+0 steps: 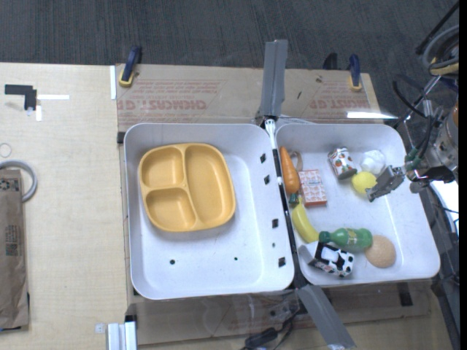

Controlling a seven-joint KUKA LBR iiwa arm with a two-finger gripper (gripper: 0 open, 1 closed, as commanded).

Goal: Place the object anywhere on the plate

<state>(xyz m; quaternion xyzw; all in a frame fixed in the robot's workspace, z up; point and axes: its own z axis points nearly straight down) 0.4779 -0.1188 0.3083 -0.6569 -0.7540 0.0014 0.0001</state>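
A yellow plate [187, 187] with three compartments lies in the left bin [146, 268], centre-left of the frame. In the right bin [416, 261] sit a carrot [290, 170] and banana [303, 223] along the left wall, a small red box [313, 188], a green bottle [347, 238], a black-and-white toy [334, 259] and a tan round piece [380, 251] — lower right. Further right, the gripper [382, 186] reaches in beside a yellow lemon [363, 181]; whether its fingers are spread or pinching, I cannot tell.
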